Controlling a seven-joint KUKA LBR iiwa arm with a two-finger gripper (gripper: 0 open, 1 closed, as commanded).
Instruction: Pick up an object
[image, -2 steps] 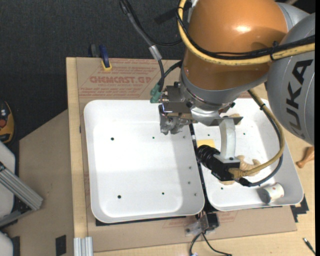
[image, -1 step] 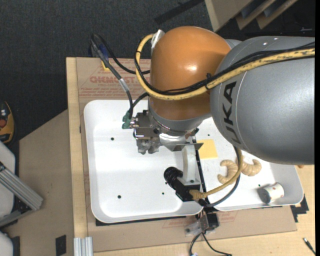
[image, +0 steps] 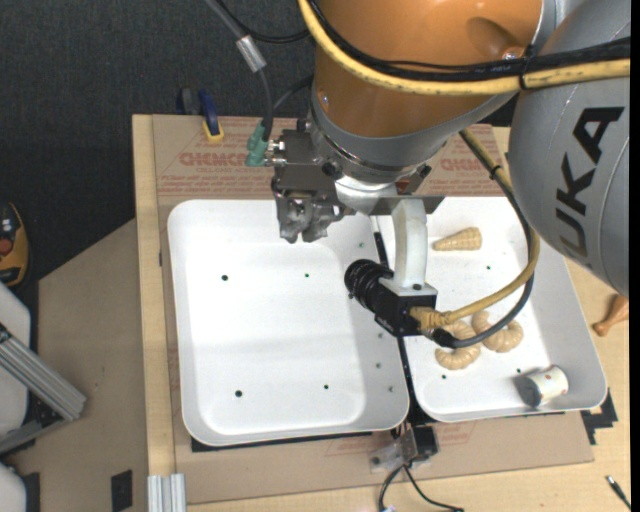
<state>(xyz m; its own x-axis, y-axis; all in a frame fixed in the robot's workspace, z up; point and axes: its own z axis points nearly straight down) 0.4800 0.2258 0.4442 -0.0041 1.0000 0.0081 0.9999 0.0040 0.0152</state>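
Camera view, looking down at a slant: my gripper (image: 303, 222) hangs over the back edge of the left bin (image: 200, 330), close to the divide between the two bins. Honestly can't tell how my fingers stand, they're a dark clump under the wrist, and nothing is visibly caught there. All the stuff sits in the right bin (image: 570, 330): a cone-shaped piece (image: 457, 240) near the back, a pile of tan croissant-like pieces (image: 485, 342) by the middle, and a small white and grey cylinder (image: 541, 386) in the front corner.
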